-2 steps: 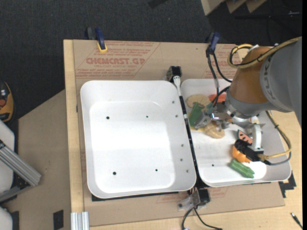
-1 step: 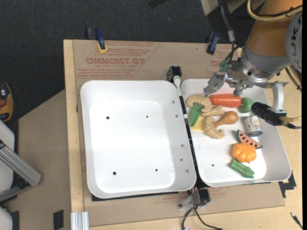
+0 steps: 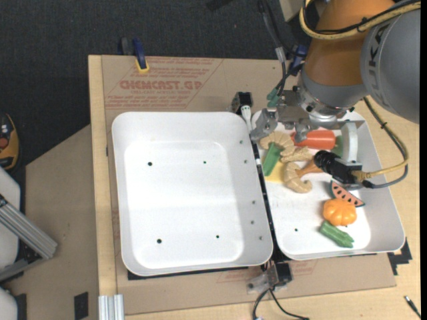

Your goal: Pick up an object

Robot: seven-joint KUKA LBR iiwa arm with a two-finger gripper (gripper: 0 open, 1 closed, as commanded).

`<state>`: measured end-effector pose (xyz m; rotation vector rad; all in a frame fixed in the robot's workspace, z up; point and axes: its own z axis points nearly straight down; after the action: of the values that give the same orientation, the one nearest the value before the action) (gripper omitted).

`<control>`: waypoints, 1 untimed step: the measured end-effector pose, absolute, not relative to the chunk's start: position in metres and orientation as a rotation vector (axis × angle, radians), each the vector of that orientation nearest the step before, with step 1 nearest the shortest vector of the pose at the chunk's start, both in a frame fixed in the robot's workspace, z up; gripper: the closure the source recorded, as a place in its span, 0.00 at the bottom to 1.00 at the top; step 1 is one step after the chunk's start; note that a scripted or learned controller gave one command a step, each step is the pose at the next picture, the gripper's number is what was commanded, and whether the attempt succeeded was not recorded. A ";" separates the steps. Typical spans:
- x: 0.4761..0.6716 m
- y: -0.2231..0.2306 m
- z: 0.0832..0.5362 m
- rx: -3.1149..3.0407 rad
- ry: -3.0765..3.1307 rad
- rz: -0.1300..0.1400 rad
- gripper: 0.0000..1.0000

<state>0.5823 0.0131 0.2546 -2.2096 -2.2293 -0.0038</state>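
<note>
Several candidates lying in the right bin (image 3: 303,242): green piece (image 3: 271,159) and tan pieces (image 3: 295,173) bunched just below the pincer (image 3: 283,127), red-orange toy (image 3: 316,139) beside them, watermelon slice (image 3: 347,195), orange pumpkin (image 3: 339,212) and green pod (image 3: 335,235) nearer the front. Best to settle on one item, centre over it, descend straight, avoid straddling two in the cluster; pumpkin probably the easier, more separate target. Arm (image 3: 347,52) reaching in from the right, wrist pointed down over the bin's far end, low above the cluster. Pincer released or clenched: cannot tell.
</note>
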 end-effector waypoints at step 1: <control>0.612 0.061 0.454 -2.223 -2.239 -0.028 0.00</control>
<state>0.6121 0.0606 0.4543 -2.2235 -2.2393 -0.0285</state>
